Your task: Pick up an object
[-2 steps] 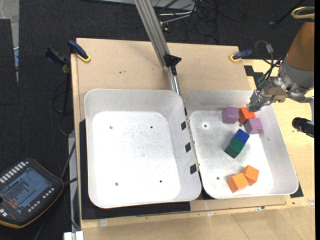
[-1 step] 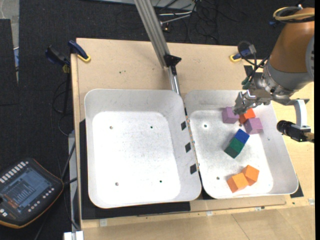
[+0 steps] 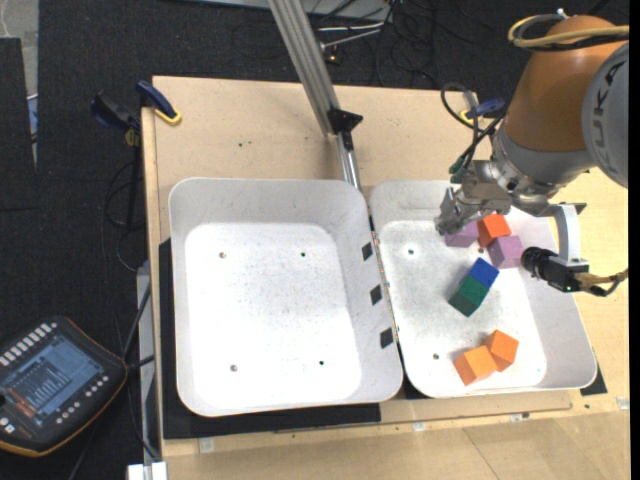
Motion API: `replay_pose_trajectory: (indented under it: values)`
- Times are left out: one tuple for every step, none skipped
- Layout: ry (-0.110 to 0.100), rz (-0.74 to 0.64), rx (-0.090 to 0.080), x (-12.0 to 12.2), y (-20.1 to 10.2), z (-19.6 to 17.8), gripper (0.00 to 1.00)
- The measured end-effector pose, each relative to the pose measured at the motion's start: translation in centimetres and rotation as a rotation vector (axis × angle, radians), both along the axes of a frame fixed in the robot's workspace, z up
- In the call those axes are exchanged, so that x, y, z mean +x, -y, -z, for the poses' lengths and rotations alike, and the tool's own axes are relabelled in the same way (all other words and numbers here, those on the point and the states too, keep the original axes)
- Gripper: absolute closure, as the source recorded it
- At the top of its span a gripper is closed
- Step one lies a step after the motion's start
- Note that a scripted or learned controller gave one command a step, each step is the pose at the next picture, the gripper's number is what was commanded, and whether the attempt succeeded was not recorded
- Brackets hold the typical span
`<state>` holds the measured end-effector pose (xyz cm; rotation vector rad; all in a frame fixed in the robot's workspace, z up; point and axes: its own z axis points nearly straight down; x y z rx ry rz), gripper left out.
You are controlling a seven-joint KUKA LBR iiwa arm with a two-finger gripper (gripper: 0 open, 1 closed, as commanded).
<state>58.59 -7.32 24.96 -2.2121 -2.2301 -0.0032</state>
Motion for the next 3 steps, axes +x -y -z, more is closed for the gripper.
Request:
replay_pose_trajectory:
  values:
    - [-0.002,-0.001,0.000,-1.5,-5.6,-0.7,1.00]
    - [-0.002,0.000,0.000,-2.1,-11.4,-0.4,1.00]
    - [-0.003,-0.001,0.000,-3.9,-16.1,-0.8,1.00]
